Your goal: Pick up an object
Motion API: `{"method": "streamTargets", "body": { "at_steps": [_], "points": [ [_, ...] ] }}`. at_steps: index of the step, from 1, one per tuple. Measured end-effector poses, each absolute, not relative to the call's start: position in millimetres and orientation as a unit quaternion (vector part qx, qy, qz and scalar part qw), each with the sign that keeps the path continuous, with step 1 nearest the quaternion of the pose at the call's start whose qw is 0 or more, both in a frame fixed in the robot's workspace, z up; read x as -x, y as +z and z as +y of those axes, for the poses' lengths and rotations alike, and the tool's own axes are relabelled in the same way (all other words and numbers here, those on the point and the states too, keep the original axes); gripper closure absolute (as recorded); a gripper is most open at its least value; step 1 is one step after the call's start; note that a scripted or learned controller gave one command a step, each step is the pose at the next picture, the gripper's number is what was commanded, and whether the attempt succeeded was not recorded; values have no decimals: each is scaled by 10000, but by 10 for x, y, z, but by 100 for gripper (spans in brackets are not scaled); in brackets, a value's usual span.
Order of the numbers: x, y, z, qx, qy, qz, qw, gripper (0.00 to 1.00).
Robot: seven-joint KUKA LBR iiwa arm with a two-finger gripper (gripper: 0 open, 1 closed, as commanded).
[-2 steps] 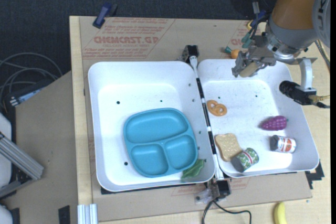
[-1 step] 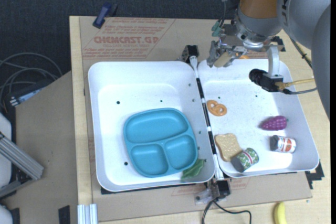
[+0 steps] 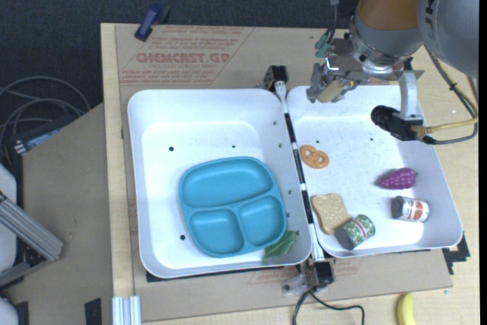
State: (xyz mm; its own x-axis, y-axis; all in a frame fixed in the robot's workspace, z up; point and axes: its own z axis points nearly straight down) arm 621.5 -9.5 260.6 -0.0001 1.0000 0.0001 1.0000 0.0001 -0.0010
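Gripper (image 3: 329,87) hangs at the far rim of the right bin (image 3: 441,198), nothing visibly held. Toward the camera and slightly left, the pretzel (image 3: 313,157) is the nearest item: small, flat, brown, looped. Further on, the toast slice (image 3: 329,211), flat and tan, touches a green-labelled can (image 3: 356,231) lying on its side. Purple grape bunch (image 3: 397,179), knobbly, and a red-white can (image 3: 411,208) sit by the right wall. The left bin (image 3: 152,164) holds a smooth blue divided plate (image 3: 232,205) and a green leafy piece (image 3: 280,246).

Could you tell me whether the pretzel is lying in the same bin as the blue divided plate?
No. The pretzel lies in the right bin, while the blue divided plate sits in the left bin.
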Motion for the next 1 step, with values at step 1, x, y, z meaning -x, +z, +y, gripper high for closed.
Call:
{"method": "streamTargets", "body": {
  "at_steps": [1],
  "points": [
    [-6669, 3016, 311, 7065, -13, -7077, -8, 100]
  ]
}}
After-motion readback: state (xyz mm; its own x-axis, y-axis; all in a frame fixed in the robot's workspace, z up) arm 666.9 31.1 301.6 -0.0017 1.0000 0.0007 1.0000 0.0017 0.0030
